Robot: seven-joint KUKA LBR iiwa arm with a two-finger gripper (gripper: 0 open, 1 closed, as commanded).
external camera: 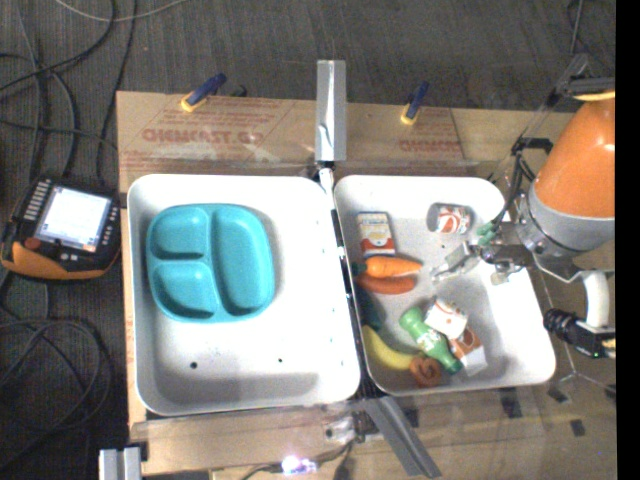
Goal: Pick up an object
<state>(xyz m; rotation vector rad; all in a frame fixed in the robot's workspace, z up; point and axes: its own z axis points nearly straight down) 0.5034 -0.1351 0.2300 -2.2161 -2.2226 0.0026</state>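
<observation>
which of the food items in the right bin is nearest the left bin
The carrot; its tip almost reaches the dividing wall, while the can and bottle sit farther right.

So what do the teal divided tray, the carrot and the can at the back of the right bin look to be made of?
Teal divided tray: likely moulded plastic, smooth with a dull sheen and rounded compartment edges.
Carrot: probably toy plastic, going by its uniform orange and soft highlight.
Can: seems metal, with a bright reflective end and a printed label; it is too blurred to be sure.

Dark carpet floor (120,48), loose cables (60,88), cardboard-topped bench (250,133)
</observation>
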